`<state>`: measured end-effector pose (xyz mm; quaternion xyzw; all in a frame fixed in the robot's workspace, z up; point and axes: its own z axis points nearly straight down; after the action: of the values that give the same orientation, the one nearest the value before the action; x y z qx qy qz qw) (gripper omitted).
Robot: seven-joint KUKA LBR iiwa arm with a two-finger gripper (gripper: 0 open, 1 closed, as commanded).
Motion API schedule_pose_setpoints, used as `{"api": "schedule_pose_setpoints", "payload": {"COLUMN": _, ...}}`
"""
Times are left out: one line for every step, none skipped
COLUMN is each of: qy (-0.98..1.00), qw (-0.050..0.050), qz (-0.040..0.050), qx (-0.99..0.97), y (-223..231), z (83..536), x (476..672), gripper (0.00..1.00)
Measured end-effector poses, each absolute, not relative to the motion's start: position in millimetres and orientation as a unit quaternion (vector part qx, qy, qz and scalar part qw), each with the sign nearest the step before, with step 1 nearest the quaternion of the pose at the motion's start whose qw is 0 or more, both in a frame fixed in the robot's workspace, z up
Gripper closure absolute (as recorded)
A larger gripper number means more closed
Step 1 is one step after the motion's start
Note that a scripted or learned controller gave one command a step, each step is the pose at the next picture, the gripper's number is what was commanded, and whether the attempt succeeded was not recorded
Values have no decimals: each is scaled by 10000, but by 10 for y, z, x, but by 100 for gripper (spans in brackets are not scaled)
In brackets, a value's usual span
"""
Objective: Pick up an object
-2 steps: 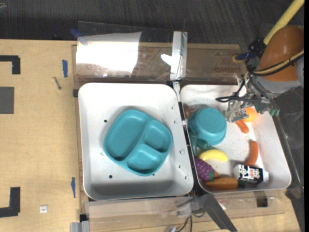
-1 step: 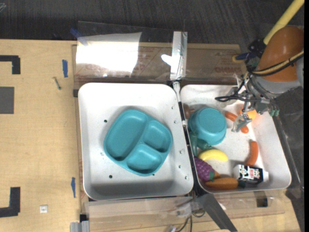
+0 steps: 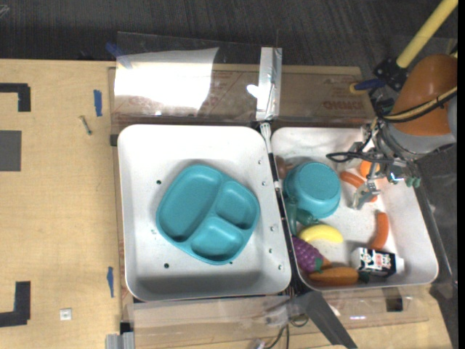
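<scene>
Jaws: cannot tell whether parted or closed; nothing visibly between them (too small and cluttered there).
Right white plastic bin: landmark, holding the loose objects.
Teal round bowl: at its left wall.
Gripper: low over its upper middle, just beside the bowl.
Orange carrot-shaped toy: just below the gripper, resting on the bin floor.
Progress: judged early; lift remains.

Wooden bench bears two white bins side by side: left bin, right bin.
</scene>
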<state>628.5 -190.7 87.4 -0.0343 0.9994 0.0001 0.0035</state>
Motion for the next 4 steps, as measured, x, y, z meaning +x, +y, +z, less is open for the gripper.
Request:
{"api": "schedule_pose_setpoints", "payload": {"qy": 9998, "qw": 41, "qz": -7, "qx": -195, "y": -1972, "z": 881, "x": 5556, "gripper": 0}}
{"api": "schedule_pose_setpoints", "payload": {"qy": 9987, "qw": 64, "qz": -9, "qx": 507, "y": -1741, "z": 882, "x": 5762, "gripper": 0}}
{"api": "schedule_pose_setpoints", "payload": {"qy": 9874, "qw": 65, "qz": -4, "qx": 1583, "y": -1906, "z": 887, "x": 5244, "gripper": 0}}
{"api": "schedule_pose_setpoints", "payload": {"qy": 9875, "qw": 115, "qz": -14, "qx": 1571, "y": -1902, "z": 1017, "x": 5276, "gripper": 100}}
